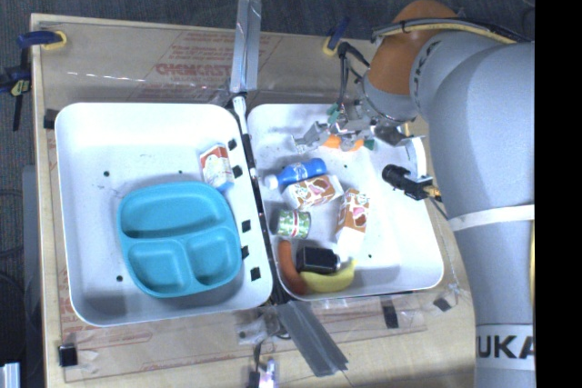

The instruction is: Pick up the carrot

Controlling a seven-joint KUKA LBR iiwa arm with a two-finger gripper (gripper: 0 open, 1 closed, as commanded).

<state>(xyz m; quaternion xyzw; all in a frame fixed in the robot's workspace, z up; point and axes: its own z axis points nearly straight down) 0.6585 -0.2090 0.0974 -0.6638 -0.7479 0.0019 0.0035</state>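
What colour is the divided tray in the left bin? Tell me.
Light blue; the divided tray shows plainly in the camera view.

Bright even overhead light, soft shadows, bins slightly overexposed, mild blur.

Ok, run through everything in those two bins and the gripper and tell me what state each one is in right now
gripper: low at the right bin's far end, over the carrot; grip unclear
carrot: lying in the right bin, partly hidden
blue bottle: on its side
two cartons: lying flat
can: on its side
banana: against the near wall
blue tray: flat in the left bin, compartments bare
small carton: tipped beside the divider
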